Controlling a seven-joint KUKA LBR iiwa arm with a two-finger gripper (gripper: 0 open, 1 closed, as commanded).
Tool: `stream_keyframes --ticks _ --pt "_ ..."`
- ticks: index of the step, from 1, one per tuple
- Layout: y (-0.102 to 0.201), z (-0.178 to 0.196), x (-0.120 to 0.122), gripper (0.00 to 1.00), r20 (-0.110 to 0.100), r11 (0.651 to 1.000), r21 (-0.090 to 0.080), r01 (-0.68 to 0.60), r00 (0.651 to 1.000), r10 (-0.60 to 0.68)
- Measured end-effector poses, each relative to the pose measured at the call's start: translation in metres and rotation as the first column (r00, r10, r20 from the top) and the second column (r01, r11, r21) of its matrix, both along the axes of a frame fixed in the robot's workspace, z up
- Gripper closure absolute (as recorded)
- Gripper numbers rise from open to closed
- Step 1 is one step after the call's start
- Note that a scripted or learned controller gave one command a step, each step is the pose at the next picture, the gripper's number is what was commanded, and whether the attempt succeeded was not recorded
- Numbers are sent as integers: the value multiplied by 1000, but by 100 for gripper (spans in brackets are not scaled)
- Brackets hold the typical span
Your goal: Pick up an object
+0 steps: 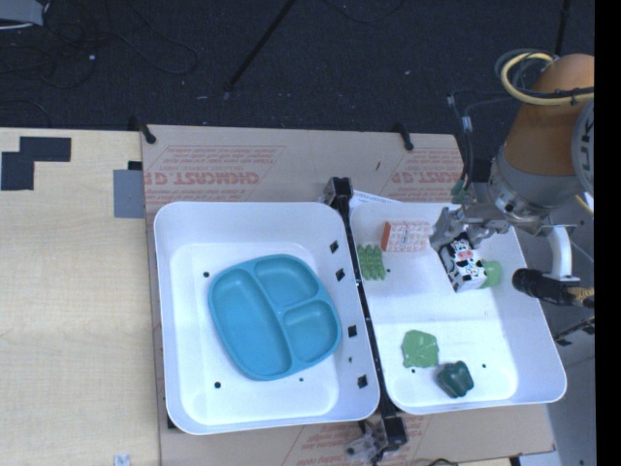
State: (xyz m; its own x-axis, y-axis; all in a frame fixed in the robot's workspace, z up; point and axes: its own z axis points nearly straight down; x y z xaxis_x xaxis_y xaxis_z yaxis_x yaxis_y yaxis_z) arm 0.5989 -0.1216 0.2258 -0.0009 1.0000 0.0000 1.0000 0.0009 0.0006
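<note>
Over on the left the pale tabletop (68,299) carries a sheet of printed cardboard (243,163), and the two white bins sit on that, side by side. The left bin (184,231) has a blue divided plate (272,314) lying flat in its middle, three compartments showing, tilted a little against the bin's edges.

Past the black divider (354,289) that runs between them, the right bin (529,372) has the small stuff. Just beside the divider lies a ridged green piece (372,260), and next to it, toward the far wall, a small orange-and-white box (406,236). Nearer the front wall there's a light green lump (420,348), with a dark green object (454,379) just beside it (possibly touching, I can't be sure from here).

Further right the grey arm with its orange band (553,124) comes down into the bin. The end effector (464,260) sits low over the bin floor at the far right part, with a white block printed in black and red (468,265) right at its tip. Whether the end effector is clenched on that block or released, I can't tell. A small round light green thing (492,275) lies touching or just beside that block on its right.
</note>
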Motion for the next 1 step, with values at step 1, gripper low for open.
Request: stream_keyframes --ticks 1 --pt "56 10 3 100 -2 1000 2 -4 1000 4"
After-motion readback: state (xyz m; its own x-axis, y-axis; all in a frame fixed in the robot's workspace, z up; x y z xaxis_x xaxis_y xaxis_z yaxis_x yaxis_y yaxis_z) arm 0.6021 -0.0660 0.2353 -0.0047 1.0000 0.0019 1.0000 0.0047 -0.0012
